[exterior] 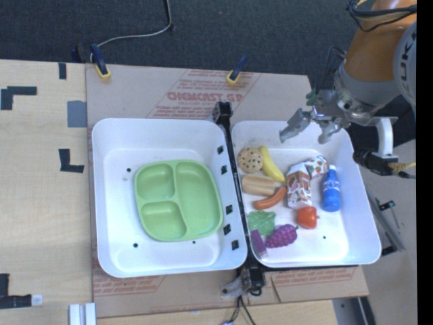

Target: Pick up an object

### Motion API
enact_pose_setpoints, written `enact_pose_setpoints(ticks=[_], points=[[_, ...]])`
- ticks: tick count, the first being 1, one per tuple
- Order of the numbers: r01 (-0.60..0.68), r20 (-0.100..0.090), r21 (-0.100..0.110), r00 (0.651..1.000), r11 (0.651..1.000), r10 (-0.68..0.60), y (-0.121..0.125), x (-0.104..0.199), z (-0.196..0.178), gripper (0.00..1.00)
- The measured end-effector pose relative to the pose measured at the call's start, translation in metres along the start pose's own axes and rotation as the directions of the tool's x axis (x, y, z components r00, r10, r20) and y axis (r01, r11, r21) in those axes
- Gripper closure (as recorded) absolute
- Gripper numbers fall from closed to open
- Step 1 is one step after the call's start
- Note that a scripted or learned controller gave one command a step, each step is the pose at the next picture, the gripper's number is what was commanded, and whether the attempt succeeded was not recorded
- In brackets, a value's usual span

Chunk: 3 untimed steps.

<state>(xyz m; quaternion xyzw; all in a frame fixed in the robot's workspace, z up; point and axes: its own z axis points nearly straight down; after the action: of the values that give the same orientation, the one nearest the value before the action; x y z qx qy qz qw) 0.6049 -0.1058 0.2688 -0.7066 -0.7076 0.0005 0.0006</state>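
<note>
I'm seeing the grey two-finger gripper [312,128] hanging over the far edge of the right white plastic bin [362,239], its fingers spread wide and gripping nothing. The toy food is lying below it (yellow banana [272,165], round cookie [249,159], blue bottle [330,190]). The green divided plate [178,200] is sitting in the left white bin [111,181].

The scene is evenly and fairly brightly lit from above, with no hard glare. The two white bins [108,202] read slightly bluish and near washed out, with soft shadows along their inner walls. The green tray [179,200] casts only a faint shadow. Detail is soft and somewhat grainy throughout. The dark floor [203,12] at the far side shows speckled noise.
</note>
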Motion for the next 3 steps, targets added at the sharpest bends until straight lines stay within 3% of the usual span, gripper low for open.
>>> enact_pose_setpoints(ticks=[1, 2, 3], points=[[0.0, 0.0, 0.002, 1.0, 1.0, 0.0, 0.016, 0.02, 0.055, 0.0], [0.0, 0.0, 0.003, 1.0, 1.0, 0.0, 0.044, 0.011, 0.146, 0.0], [0.0, 0.001, -0.003, 1.0, 1.0, 0.0, 0.053, 0.006, 0.178, 0.0]])
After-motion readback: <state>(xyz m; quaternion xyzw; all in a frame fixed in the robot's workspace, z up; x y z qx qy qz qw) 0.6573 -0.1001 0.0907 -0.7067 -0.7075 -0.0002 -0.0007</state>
